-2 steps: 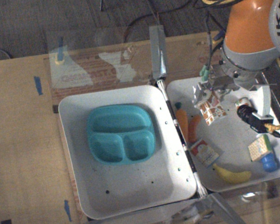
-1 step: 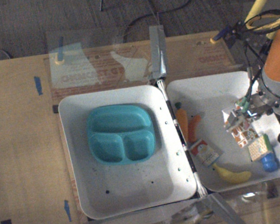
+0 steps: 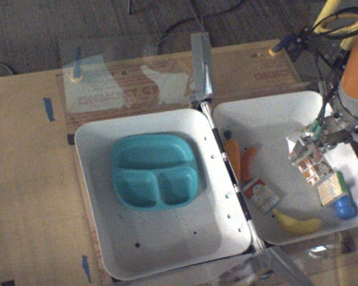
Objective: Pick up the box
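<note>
Gripper [image 3: 312, 132] in right bin [image 3: 274, 107], grasping box [image 3: 308, 160], banana [image 3: 297, 222] near front wall, teal tray [image 3: 156, 170] in left bin [image 3: 101, 205]

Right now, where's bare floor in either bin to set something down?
Left bin: bare floor below and right of the teal plate. Right bin: bare along the back wall, above the carrots. Crowded on its right side, where the gripper is at the box, and along the front by the banana.

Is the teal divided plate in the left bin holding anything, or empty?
Empty. The teal plate lies flat in the left bin, and all three of its compartments show bare teal bottoms.
</note>
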### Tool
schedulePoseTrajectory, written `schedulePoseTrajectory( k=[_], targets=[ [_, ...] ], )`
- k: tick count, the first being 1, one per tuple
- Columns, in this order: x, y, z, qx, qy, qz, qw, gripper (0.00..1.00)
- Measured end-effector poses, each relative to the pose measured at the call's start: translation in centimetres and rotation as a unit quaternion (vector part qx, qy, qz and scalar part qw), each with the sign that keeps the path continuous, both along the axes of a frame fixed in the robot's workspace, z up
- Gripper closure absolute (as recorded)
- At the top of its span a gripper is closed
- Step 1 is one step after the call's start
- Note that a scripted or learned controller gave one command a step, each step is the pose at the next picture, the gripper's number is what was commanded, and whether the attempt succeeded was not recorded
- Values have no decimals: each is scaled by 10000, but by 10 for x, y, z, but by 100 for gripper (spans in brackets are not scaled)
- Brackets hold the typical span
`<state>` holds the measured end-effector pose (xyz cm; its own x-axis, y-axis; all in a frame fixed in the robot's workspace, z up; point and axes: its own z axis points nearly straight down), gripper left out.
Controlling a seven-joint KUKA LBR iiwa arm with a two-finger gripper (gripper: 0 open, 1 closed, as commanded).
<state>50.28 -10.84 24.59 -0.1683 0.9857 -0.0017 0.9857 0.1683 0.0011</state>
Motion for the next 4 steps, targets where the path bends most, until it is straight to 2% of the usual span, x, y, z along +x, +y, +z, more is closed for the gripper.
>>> schedulePoseTrajectory(
  k=[1, 2, 3, 4],
  targets=[
    [1, -1, 10, -7, -17, -10, 10000, 100],
    [-23, 88, 27, 7, 17, -1567, 9876, 100],
    [-21, 170, -38, 3, 29, -1792, 9838, 100],
    [-23, 108, 60, 2, 12, -1830, 9831, 100]
  ],
)
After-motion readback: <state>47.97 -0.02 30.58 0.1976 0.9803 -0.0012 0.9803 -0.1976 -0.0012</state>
